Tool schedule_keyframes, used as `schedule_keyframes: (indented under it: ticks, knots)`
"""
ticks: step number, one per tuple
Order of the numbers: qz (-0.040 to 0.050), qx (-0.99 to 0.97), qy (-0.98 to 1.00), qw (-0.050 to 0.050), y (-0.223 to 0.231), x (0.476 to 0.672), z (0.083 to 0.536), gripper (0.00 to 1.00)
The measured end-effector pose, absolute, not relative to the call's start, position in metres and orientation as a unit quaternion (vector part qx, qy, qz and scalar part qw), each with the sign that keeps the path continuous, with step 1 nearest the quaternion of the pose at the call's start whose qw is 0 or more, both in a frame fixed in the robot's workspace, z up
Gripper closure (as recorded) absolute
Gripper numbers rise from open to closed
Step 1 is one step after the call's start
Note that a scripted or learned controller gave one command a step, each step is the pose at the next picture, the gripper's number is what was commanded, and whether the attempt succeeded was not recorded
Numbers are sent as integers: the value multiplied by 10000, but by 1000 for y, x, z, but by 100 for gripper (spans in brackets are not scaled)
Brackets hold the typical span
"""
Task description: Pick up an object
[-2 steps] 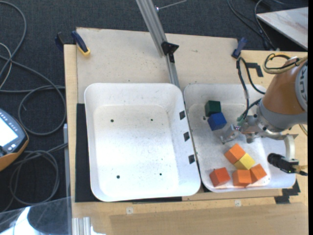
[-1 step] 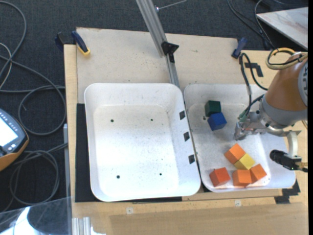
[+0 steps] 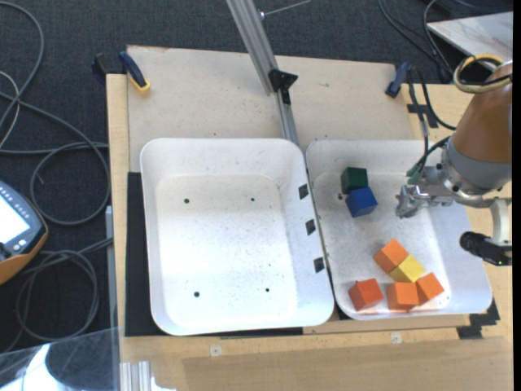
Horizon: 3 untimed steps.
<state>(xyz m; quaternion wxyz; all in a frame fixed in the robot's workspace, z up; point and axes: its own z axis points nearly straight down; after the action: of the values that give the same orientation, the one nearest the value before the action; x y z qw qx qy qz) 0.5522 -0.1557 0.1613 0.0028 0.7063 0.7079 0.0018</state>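
The right bin [image 3: 456, 300] holds several small blocks. A dark green block [image 3: 354, 177] sits near its back with a blue block [image 3: 361, 202] touching it in front. Toward the front lie orange blocks [image 3: 391, 256] [image 3: 365, 293] [image 3: 402, 296] [image 3: 431, 286] packed around a yellow block [image 3: 409, 269]. My gripper [image 3: 407, 203] hangs over the bin's right middle, to the right of the blue block and apart from it. It is above and behind the orange cluster. No block sits at its tip.
The left bin [image 3: 155, 157] lies beside the right one on the wooden bench. A slanted metal pole [image 3: 256, 39] rises from the back, behind the bins' shared edge. Blue clamps [image 3: 134, 69] [image 3: 397, 78] grip the back corners of the bench. Cables trail on the floor at left.
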Motion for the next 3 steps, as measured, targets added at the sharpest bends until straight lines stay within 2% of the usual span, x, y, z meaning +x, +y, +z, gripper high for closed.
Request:
schedule_keyframes:
  ticks: [2,3]
  knots:
    - [16,7064,7078,26,-158,556,234,100]
    - [22,7044,7098,11,-102,560,246,100]
